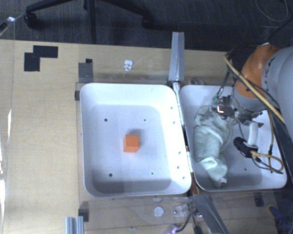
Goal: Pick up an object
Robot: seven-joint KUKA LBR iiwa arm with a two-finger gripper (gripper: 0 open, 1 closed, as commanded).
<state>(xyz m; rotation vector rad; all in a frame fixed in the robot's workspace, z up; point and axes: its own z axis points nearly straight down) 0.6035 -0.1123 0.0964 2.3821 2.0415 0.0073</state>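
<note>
A pale wooden bench (39, 145) bore two shallow white bins side by side; the left bin (95, 179) touched the right bin (278, 182); black patches (39, 56) marked its far corner.

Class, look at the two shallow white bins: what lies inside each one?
The left white bin holds one small orange cube on its floor. The right white bin holds a crumpled pale cloth; the grey arm above covers part of that bin's floor.
</note>
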